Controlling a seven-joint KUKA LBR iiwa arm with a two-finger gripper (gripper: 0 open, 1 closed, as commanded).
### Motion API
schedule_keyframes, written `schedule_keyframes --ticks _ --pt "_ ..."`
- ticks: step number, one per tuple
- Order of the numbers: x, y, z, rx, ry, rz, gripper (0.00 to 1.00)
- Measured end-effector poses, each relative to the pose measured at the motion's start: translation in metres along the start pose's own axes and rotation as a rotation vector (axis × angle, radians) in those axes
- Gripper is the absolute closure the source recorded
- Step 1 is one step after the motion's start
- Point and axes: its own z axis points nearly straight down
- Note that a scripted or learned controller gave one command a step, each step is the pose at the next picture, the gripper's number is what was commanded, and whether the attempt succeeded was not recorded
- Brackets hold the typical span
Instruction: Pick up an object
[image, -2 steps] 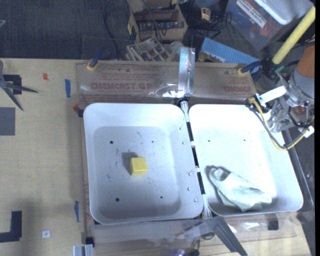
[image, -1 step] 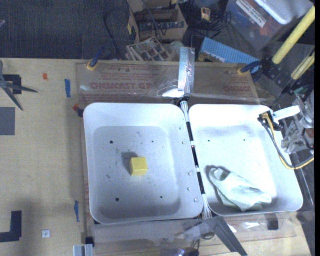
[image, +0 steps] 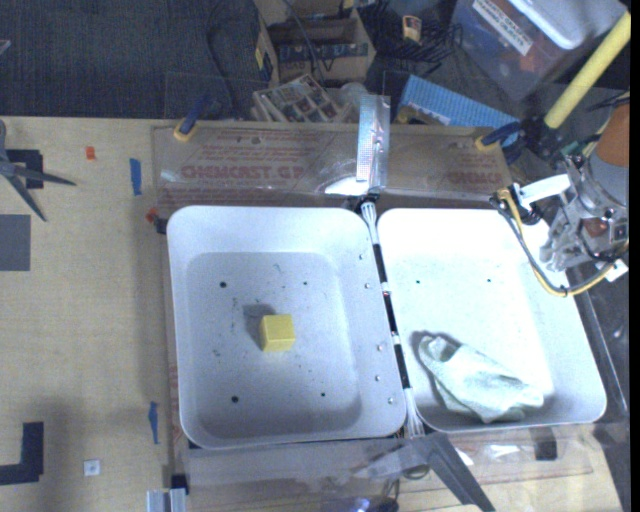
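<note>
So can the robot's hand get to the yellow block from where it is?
Probably yes. The yellow block sits alone in the left bin with nothing over it. The hand is above the right bin's far edge, so it must cross over.

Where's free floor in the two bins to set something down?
Left bin: free nearly all round the yellow block, which sits near the centre; widest along the far wall and the left wall. Right bin: the far half and the middle are bare; the crumpled white cloth crowds the near part. The gripper hangs at that bin's right rim.
</note>
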Motion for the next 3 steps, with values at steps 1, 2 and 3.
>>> schedule_keyframes --ticks 1,2,3 --pt "0.002 -0.002 -0.010 0.000 -0.001 -0.006 1.00" --pt "-0.065 -0.012 0.075 0.004 -0.001 0.017 1.00" --pt "-0.070 -0.011 0.017 0.000 0.002 -0.003 1.00"
